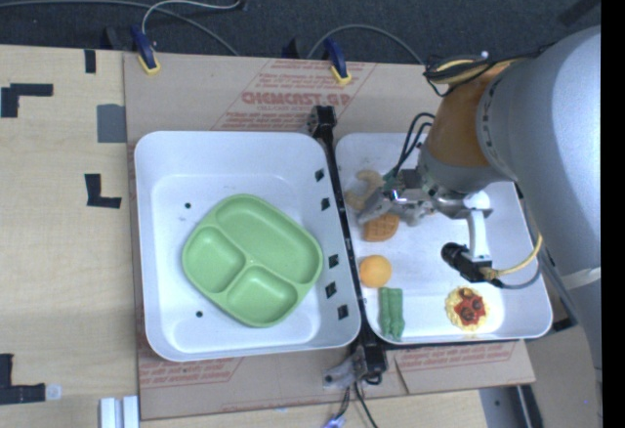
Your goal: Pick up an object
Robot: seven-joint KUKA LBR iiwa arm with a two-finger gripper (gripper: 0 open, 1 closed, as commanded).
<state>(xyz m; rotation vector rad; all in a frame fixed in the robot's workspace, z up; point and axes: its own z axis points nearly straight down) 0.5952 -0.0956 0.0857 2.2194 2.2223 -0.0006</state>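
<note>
Food pieces are lying in the right bin [508, 221], and my hand [398, 198] is hanging over the ones near its left wall. Just under and beside my hand, a brown bread-like piece [381, 226] is sitting on the white floor, and a pale tan piece [368, 184] is lying just beyond it, closer to the far wall. Whether either is touching me, I cannot tell, and I cannot tell how my hand is set. Nearer the front, an orange ball [374, 270] is resting close to the divider, with a green piece [392, 312] lying just in front of it. Toward the front right corner, a small round pizza slice toy [470, 309] with red topping is sitting well apart from the others. My grey arm [557, 133] is reaching in from the right, its orange band [459, 118] showing above the wrist. In the left bin [161, 221], a green divided plate [252, 260] is lying tilted across the middle. Both bins are sitting side by side on a cardboard sheet [254, 89] on the bench [49, 240], with two blue clamps [146, 52] gripping the sheet's far edge.
</note>
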